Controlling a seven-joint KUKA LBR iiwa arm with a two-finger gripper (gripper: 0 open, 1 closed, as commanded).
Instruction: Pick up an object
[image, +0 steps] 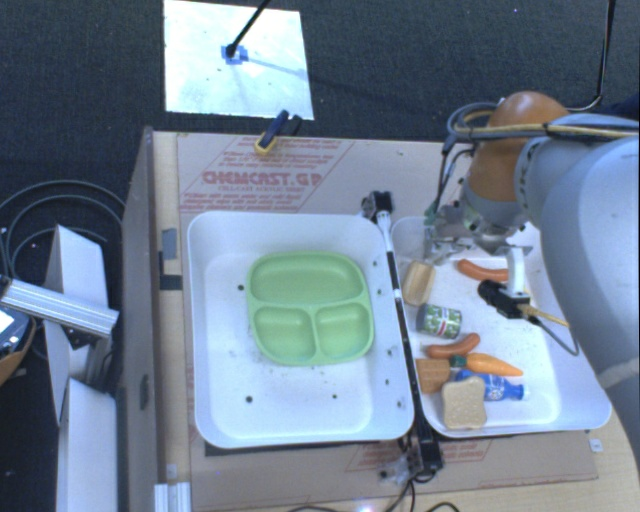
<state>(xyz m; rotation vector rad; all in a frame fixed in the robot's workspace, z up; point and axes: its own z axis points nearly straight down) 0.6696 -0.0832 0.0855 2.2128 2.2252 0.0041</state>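
The gripper hangs low over the right bin's far corner — grip state unreadable — probably lining up a pick. Just beside it lies a tan block; nearer the bin's middle, a small can.

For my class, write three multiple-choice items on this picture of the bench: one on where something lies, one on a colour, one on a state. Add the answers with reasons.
1. Where does the divided plate lie?
A. left bin
B. right bin
C. on the cardboard

2. What colour is the plate?
A. blue
B. green
C. red

3. How does the small can rest?
A. on top of the plate
B. on its side
C. outside both bins

Answers: 1 A, the plate sits in the left bin. 2 B, it is pale green. 3 B, the can lies tipped over in the right bin, near the carrot.
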